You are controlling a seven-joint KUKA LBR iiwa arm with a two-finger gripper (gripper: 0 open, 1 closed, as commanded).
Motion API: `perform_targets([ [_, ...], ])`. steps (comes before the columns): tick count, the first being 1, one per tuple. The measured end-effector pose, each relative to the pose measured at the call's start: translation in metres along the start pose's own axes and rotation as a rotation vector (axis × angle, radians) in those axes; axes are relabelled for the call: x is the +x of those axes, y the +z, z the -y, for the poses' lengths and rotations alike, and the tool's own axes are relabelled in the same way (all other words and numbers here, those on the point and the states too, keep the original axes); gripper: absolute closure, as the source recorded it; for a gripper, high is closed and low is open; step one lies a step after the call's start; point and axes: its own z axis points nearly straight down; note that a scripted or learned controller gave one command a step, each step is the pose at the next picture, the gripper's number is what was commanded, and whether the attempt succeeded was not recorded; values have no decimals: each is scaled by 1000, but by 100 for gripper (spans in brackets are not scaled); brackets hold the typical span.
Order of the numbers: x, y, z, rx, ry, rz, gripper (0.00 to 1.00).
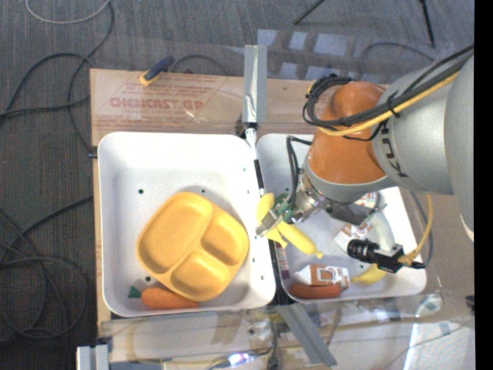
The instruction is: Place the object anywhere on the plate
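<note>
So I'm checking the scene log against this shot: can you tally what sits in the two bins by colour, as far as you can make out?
Yellow: 3, the plate, the banana at the tool, a yellow piece near the right bin's edge
Orange: 1, the carrot
Red: 1, the sausage-like item
White with print: 2, the carton, a packet partly hidden by the arm
Total: 7

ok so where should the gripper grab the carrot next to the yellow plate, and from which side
Grip the carrot across its thick orange middle, coming straight down from above. It lies flat along the left bin's near wall, green end toward the left, with the yellow plate close against its far side. So the fingers probably fit best closing across its narrow width, though room on either side looks tight.
</note>
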Motion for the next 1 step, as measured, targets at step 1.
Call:
perform_targets([
  [1,80,0,-39,0,-3,1,100],
])
